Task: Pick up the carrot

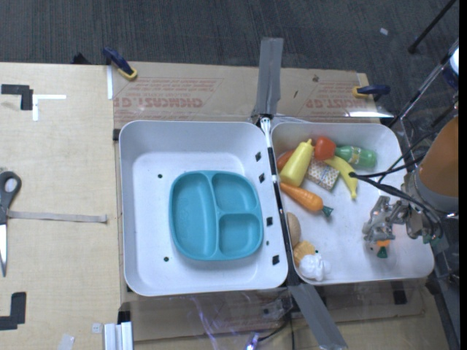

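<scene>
Orange carrot (302,197) lies at a slant in the right bin (343,265), green tip toward the pincer (379,233), yellow bottle (297,163) just above it. Pincer state: cannot tell. Best approach: come down over the carrot's middle, closing across its width.

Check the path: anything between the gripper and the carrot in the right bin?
Nothing visible. The gripper sits low at the right bin's right side; the carrot lies to its left near the divider, with bare bin floor between. The banana lies above that line.
</scene>
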Robot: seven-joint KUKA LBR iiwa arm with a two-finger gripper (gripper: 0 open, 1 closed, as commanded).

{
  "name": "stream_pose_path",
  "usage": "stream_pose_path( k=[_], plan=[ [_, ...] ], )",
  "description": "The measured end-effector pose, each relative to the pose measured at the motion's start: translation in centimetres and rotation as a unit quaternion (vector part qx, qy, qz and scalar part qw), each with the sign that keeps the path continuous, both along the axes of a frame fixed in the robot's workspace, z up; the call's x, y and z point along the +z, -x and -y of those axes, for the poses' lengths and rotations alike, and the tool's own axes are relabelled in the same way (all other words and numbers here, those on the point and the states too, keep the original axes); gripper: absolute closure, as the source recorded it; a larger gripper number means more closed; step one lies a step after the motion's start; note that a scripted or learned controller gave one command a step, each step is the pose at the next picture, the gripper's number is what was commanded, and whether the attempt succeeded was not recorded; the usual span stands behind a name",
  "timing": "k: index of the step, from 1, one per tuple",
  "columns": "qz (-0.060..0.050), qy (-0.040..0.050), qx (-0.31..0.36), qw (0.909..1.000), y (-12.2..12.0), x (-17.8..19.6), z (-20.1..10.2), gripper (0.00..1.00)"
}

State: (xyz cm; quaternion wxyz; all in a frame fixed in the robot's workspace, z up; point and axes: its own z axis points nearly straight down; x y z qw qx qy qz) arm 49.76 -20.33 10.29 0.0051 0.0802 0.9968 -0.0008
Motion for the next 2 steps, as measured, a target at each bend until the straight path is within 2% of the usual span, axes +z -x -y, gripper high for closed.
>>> stream_pose_path(
  k=[1,2],
  plan=[
    [0.0,-0.0001,0.0,1.0,0.0,0.0,0.0,0.0],
    [0.003,0.0007,0.001,1.0,-0.2,1.0,0.0,1.0]
  ],
)
